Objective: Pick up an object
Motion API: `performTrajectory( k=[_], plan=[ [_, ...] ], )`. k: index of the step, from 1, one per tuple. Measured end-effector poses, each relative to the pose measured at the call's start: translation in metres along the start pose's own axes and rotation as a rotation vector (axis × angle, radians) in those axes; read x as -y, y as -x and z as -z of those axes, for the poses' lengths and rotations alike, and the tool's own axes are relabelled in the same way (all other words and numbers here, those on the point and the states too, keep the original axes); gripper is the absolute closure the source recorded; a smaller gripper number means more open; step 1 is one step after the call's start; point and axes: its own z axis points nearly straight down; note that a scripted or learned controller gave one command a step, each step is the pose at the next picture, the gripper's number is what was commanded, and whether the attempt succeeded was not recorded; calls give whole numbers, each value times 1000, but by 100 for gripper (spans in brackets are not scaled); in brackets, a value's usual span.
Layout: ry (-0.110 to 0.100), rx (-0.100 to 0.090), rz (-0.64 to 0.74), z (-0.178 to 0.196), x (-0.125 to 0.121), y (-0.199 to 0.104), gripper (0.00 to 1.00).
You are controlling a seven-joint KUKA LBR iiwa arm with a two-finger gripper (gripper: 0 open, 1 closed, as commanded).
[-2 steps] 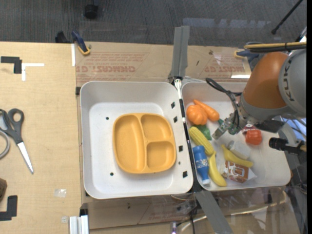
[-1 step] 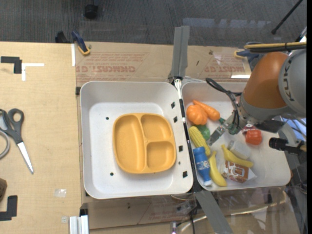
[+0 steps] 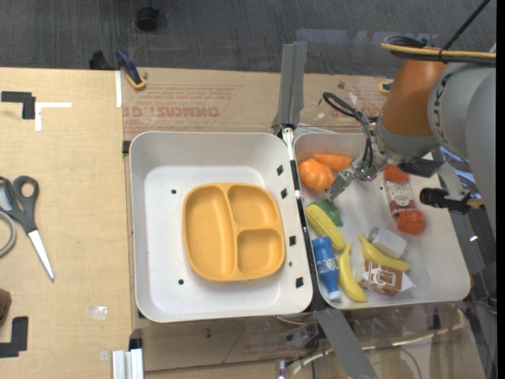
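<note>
Grey carpet lies beyond a wooden bench carrying two white bins [image 3: 142, 212]. Over the right one, the gripper [image 3: 353, 176] hangs low with fingers slightly spread and nothing between them. An orange [image 3: 316, 175] sits just left of its tips, a carrot [image 3: 333, 162] just behind, corn [image 3: 325, 223] below. I judge the smooth, round orange would slip, so centre the fingers on it before closing. The ridged corn and curved banana [image 3: 347, 273] offer easier flanks. A divided yellow plate [image 3: 233, 231] lies well left.
</note>
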Motion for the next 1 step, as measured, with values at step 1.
performTrajectory(
  k=[1],
  plan=[
    [-2, -3, -31, -1, 112, -64, 0]
  ],
)
